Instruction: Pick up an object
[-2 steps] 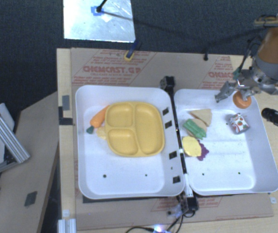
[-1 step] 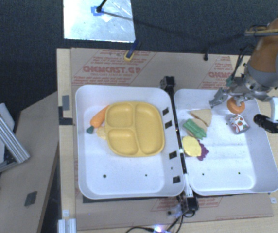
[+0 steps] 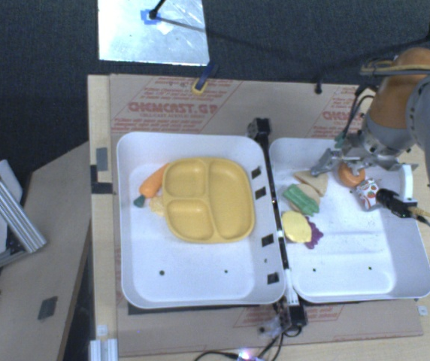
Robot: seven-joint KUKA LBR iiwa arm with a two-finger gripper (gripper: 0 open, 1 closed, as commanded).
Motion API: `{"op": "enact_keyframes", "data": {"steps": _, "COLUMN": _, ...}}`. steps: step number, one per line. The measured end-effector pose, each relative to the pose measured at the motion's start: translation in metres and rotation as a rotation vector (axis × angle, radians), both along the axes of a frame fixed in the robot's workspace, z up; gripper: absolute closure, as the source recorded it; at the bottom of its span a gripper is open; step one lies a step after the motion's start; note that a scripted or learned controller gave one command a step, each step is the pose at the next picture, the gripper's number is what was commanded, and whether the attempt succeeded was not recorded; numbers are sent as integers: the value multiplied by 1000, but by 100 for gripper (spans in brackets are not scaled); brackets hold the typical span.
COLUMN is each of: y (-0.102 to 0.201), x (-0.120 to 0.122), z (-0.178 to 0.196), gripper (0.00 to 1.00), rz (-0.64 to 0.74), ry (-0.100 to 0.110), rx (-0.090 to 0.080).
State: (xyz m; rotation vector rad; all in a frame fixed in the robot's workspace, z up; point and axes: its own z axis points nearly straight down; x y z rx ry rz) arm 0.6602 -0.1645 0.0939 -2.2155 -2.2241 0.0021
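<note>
Several toys crowd your hand (image 3: 348, 164) in the right bin (image 3: 365, 277): an orange piece (image 3: 350, 176) just beside it, a wedge (image 3: 310, 181) near. Whether it's apart or together, you cannot tell. Coming down off-centre could nudge them aside, grabbing nothing.

We see a yellow divided plate (image 3: 204, 199) beside an orange carrot (image 3: 153, 180) with a green tip in the white left bin (image 3: 136, 277). In the white right bin (image 3: 395, 277) we find a green ridged piece (image 3: 301, 199), a yellow piece (image 3: 296, 227), a purple scrap (image 3: 316, 235), a tan wedge (image 3: 311, 182), an orange ball (image 3: 349, 175), and a white cube with red spots (image 3: 367, 195).
</note>
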Motion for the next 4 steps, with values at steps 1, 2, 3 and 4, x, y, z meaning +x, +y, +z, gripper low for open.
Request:
{"op": "enact_keyframes", "data": {"steps": 1, "y": -1, "x": 1, "z": -3, "gripper": 0, "rz": -2, "ry": 2, "rx": 1}}
{"op": "enact_keyframes", "data": {"steps": 2, "y": -4, "x": 3, "z": 10, "gripper": 100, "rz": -1, "ry": -3, "rx": -4}}
{"op": "enact_keyframes", "data": {"steps": 3, "y": -5, "x": 7, "z": 75, "gripper": 100, "rz": 1, "ry": -12, "rx": -3}}
{"op": "enact_keyframes", "data": {"steps": 4, "y": -5, "x": 9, "z": 131, "gripper": 100, "rz": 2, "ry": -11, "rx": -3}}
